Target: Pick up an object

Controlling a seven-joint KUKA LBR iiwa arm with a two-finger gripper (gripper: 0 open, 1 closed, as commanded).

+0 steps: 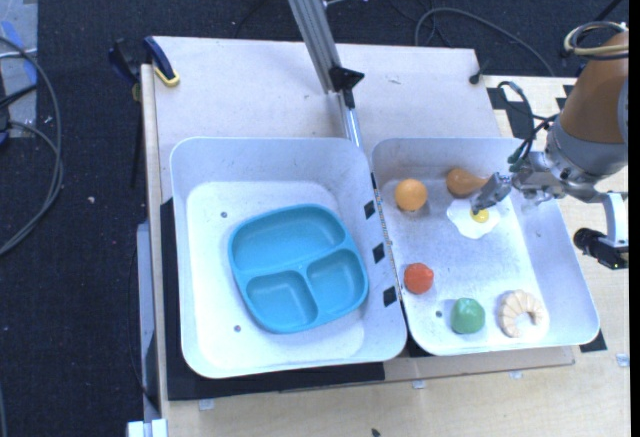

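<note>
The right bin (pixel 552 255) holds several toy foods. An orange ball (pixel 410 194) lies near its back left, and a brown bread-like piece (pixel 463 182) lies to the right of it. A white fried egg with a yellow yolk (pixel 472 219) rests near the bin's middle back. Nearer the front lie a red tomato (pixel 418 277), a green round piece (pixel 466 315) and a pale shrimp (pixel 522 312). My gripper (pixel 491 196) hangs low over the egg's right edge, just right of the bread piece. Nothing can be seen held in it.
The left bin (pixel 200 225) holds a blue three-compartment tray (pixel 297 266). A slanted metal pole (pixel 312 15) rises from between the bins at the back. The arm's grey and orange wrist (pixel 592 125) enters from the right, over the right bin's far corner.
</note>
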